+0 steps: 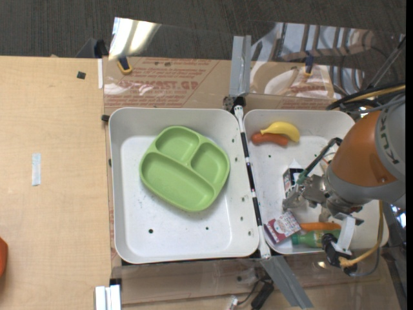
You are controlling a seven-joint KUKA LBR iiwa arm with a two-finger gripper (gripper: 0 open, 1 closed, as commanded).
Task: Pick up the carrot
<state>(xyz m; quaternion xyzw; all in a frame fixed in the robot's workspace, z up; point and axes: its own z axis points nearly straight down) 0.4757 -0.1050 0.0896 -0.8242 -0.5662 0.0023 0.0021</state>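
Reaching in from the right with the gripper (pixel 308 196) low over the right bin (pixel 255 173), can't tell its state, carrot (pixel 319 226) lying just below it, next to a green bottle (pixel 306 239).

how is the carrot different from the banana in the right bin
The carrot is orange, thin and straight; the banana is yellow, thicker and curved. The carrot lies near the front of the right bin, partly under the arm beside a green item; the banana lies at the back, resting against a red-orange item. Both lie roughly crosswise in the same bin.
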